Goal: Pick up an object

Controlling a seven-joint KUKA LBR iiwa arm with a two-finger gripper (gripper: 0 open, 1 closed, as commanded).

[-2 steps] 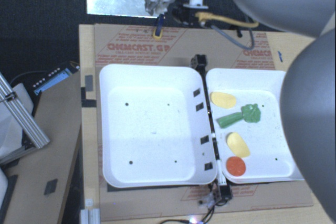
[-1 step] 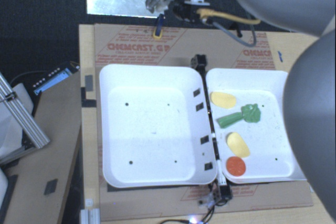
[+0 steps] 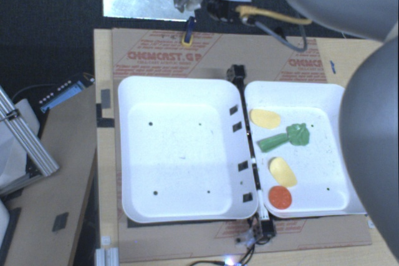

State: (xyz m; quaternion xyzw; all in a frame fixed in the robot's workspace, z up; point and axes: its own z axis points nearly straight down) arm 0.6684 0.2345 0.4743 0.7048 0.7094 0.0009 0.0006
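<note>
While the claw (image 3: 187,0) hangs at the far edge of the scene, past both bins and over the cardboard sheet (image 3: 162,50), nothing is between it and a pick yet. Can't tell from this angle whether it's released or clenched, too much clutter around the wrist. No object visible in it.

Targets all sit in the right bin (image 3: 333,99): yellow piece (image 3: 265,118) at the far side, green broccoli-like piece (image 3: 285,137) just near of it, second yellow piece (image 3: 282,172) nearer again, orange-red round piece (image 3: 280,197) in the near-left corner. Left bin (image 3: 181,152) has nothing to grab.

Risks as I see them:
- Claw is well apart from every object and lined up closer to the left bin. A straight drop from there lands on cardboard or bare plastic, so an empty grasp.
- All four pieces hug the divider side of the right bin. The black clips (image 3: 240,146) along the divider are close; a descent slightly left could clip the rim or the clips.
- Orange-red piece is tucked in the corner, walls on two sides, little finger room. Likely to get shoved instead of gripped.
- Green and second yellow pieces are near each other; a sloppy close could nudge one while going for the other.
- Yellow pieces look smooth and rounded, could squirt out on closing.
- The yellow cable (image 3: 274,14) loops off the wrist; could snag on a long reach.
</note>
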